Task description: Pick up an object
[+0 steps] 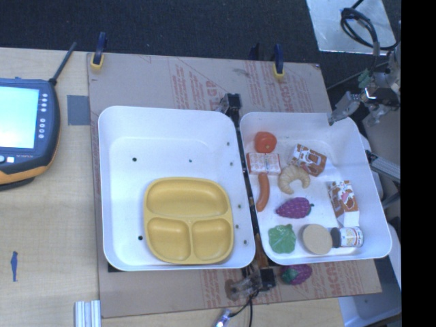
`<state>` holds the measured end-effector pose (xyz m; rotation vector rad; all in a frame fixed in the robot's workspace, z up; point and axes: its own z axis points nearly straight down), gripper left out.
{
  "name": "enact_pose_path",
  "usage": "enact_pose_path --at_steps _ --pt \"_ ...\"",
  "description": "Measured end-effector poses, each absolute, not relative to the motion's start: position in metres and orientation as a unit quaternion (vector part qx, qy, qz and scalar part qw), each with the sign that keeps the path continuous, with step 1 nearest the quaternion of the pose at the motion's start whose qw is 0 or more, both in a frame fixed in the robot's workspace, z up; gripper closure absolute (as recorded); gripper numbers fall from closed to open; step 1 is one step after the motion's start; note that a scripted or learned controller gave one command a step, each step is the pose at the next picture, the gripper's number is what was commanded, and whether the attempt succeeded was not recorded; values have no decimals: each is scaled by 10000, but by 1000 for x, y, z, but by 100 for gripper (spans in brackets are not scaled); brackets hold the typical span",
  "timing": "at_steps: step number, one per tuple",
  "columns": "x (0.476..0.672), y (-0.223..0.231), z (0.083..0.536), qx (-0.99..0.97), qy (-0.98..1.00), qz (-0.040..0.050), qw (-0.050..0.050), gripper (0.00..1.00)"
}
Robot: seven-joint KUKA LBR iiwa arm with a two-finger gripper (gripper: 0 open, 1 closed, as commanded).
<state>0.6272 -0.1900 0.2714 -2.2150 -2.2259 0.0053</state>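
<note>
Scene: we're looking down on 2 white bins side by side on the counter (61,210), left bin (116,182) and right bin (371,203).
Left bin: 1 yellow divided tray (189,219) sits toward its near edge.
Right bin: here's the pickable lot, and it's crowded. Tomato (266,142) at the far-left corner, wrapped snack (263,163) just below it, sausage (263,191) along the left edge, croissant (294,178) mid-bin, grapes (294,207) nearer us, green leafy piece (281,238) and round biscuit (317,239) by the near edge.
Tool: the tool (371,94) hangs beyond the right bin's far-right corner, outside the rim; we cannot tell how its fingers stand, too small and cluttered there. We see nothing in it.
Progress: we judge the pick hasn't begun.
Risk 1: tomato, snack and sausage sit close together by the wall, so a descent there could catch the rim or nudge 2 things at once.
Risk 2: the round tomato may squirt out sideways from a closing pinch.
Risk 3: the flat biscuit offers little height to grab.
</note>
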Motion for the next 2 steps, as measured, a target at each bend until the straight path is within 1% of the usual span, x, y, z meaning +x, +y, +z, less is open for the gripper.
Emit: enact_pose_path --at_steps 1,2 --pt "622 -140 168 -7047 -7095 23 18 0" --pt "625 -101 110 -7048 -7094 -22 -70 0"
